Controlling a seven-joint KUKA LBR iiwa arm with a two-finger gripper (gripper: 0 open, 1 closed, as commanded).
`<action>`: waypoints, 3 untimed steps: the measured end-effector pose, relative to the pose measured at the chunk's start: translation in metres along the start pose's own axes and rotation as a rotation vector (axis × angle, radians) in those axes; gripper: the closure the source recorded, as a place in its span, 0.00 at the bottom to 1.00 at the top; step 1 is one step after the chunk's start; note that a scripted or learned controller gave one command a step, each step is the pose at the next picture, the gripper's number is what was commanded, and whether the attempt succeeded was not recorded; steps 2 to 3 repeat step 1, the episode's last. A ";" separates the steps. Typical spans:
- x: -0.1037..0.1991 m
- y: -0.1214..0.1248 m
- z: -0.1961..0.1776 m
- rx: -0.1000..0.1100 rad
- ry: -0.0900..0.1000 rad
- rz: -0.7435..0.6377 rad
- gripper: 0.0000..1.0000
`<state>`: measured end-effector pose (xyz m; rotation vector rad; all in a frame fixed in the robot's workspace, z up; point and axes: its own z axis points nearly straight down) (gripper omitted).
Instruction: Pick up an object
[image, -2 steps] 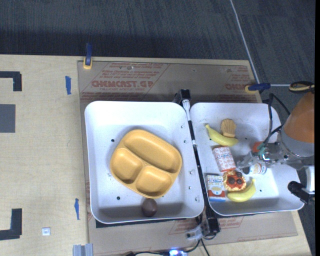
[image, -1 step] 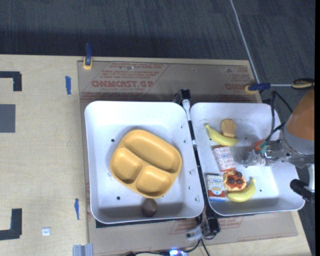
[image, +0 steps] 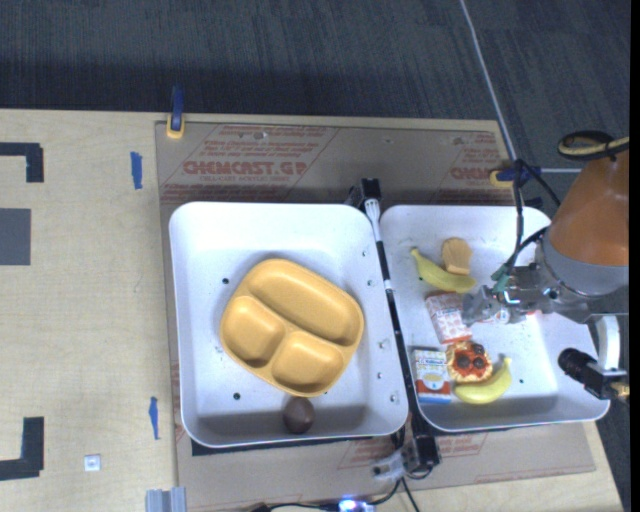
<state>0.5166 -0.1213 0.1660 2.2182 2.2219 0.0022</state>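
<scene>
The pale wooden counter carries black and blue tape marks along its left side, and a printed cardboard sheet lies under both bins. In the left bin, smooth white plastic with rounded corners, sits a glossy yellow three-section tray, and just below it a small brown roundish lump. The right bin holds a curved banana touching a tan rounded piece, a flat printed packet, a small carton, a red-orange toy and a second banana. The claw hangs just right of the packet; how its grip stands, I cannot tell. Dark carpet lies beyond.
</scene>
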 end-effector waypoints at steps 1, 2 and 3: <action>0.072 0.061 -0.019 0.001 0.001 0.001 1.00; 0.072 0.061 -0.019 0.001 0.001 0.001 1.00; 0.072 0.061 -0.019 0.001 0.001 0.001 1.00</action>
